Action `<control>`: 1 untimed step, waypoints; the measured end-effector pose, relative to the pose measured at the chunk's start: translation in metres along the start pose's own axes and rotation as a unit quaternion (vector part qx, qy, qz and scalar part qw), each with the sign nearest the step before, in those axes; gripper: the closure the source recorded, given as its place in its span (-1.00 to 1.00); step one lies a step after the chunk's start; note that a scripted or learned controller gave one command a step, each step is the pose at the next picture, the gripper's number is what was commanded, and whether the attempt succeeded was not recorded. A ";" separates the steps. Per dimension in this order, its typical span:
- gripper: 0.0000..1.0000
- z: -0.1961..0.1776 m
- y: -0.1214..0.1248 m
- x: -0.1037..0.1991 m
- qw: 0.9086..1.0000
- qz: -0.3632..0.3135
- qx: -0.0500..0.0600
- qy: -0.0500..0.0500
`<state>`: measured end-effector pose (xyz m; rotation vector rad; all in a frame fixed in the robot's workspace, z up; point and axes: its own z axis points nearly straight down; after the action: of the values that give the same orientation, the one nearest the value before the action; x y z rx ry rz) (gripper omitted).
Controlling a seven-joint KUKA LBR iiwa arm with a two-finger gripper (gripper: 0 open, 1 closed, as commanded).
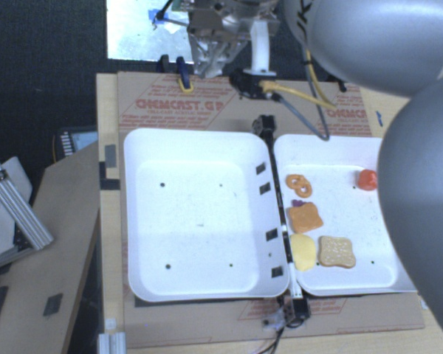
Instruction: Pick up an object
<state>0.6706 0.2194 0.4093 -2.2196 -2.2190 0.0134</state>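
The right bin (354, 282) holds several small food-like items. A pretzel (299, 185) lies near its left wall, with an orange-brown block (306, 217) just below it. A yellow rounded piece (303, 252) and a slice of toast (337, 251) sit side by side towards the front. A red ball-like object (367, 180) rests further right, by the arm's edge. My gripper (211, 59) hangs high, above the cardboard behind the left bin, far from all these items and with nothing seen in it.
The left bin (140, 220) stands beside the right one, with a black clipped divider (275, 198) between them. The big grey arm (421, 161) covers the right bin's right side. Cables (303, 98) and a yellow clamp (184, 80) lie on the cardboard behind the bins.
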 end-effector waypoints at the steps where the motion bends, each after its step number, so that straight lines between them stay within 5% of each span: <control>1: 1.00 -0.028 -0.057 0.017 1.000 -0.004 -0.005 0.003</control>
<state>0.6137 0.2362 0.4379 -2.2129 -2.2289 -0.0040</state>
